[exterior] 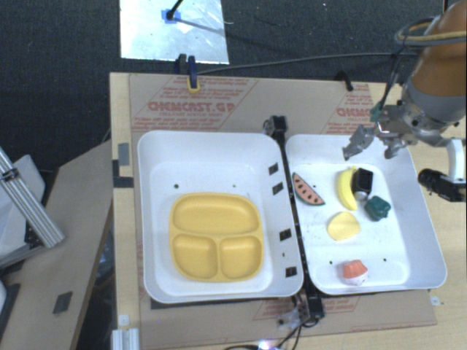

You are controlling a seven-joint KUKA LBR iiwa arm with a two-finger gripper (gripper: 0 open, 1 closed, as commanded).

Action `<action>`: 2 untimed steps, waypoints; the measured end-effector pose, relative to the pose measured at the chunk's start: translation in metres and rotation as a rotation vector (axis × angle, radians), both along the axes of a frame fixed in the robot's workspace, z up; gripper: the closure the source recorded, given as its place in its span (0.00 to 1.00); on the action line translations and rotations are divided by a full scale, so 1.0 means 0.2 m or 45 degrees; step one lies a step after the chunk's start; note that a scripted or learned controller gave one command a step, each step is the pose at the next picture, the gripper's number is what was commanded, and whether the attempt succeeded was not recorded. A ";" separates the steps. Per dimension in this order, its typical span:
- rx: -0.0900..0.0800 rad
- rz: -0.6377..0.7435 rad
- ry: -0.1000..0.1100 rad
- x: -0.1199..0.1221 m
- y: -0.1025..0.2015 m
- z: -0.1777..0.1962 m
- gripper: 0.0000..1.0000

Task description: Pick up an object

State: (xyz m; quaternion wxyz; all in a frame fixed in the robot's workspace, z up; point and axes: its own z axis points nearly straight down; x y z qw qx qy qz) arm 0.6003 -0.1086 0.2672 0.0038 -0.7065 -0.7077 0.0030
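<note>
gripper (375,141): jaws spread, nothing held, above right bin (423,265) far edge
risk: banana (346,189) touches black block (363,180), crowded grasp may slip

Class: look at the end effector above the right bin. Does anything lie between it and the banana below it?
Nothing visible does. The end effector hangs over the right bin's far end, with bare white floor between it and the banana. A black block touches the banana's right side, not the approach side.

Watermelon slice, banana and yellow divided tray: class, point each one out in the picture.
watermelon slice (308,190), camera view, on its red flesh.
banana (346,188), camera view, mid-length on its peel.
yellow divided tray (215,215), camera view, floor of its large compartment.
</note>
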 end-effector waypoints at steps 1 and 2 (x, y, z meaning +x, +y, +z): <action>-0.002 0.003 -0.014 0.01 0.00 0.03 0.00; -0.001 0.001 -0.009 0.01 0.04 -0.26 0.00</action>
